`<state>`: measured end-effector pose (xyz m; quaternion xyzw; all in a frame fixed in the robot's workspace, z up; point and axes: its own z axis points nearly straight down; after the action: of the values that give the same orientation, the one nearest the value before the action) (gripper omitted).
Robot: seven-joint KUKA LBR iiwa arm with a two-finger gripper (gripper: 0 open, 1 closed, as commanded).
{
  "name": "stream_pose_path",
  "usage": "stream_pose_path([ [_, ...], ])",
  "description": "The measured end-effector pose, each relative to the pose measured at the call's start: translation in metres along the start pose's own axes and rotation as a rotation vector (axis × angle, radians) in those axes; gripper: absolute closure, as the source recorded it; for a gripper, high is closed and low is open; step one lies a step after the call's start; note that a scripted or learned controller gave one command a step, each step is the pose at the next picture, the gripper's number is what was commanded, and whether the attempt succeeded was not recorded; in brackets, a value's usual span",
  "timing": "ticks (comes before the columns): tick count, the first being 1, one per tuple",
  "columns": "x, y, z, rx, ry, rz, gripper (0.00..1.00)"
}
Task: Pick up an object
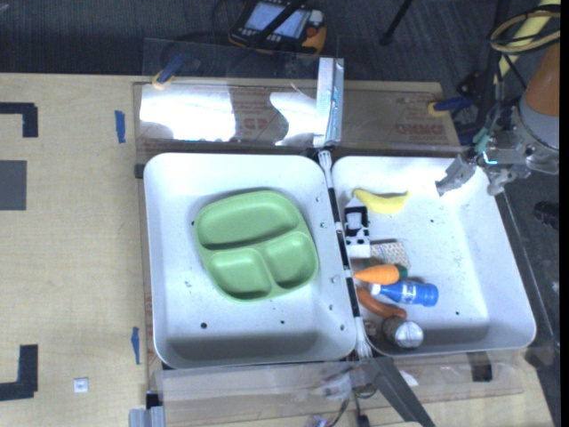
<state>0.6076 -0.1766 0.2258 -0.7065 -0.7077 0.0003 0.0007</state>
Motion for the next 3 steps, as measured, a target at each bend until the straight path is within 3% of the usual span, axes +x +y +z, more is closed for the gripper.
stream_pose_path([
  [1, 0.055, 0.046, 0.076, 0.0, 0.0, -0.018, 0.0],
  [2, 0.079, 0.06, 0.141, -0.001, 0.0, -0.233, 0.0],
  [3, 0.061, 0.044, 0.14, -0.002, -0.001, -0.372, 0.0],
])
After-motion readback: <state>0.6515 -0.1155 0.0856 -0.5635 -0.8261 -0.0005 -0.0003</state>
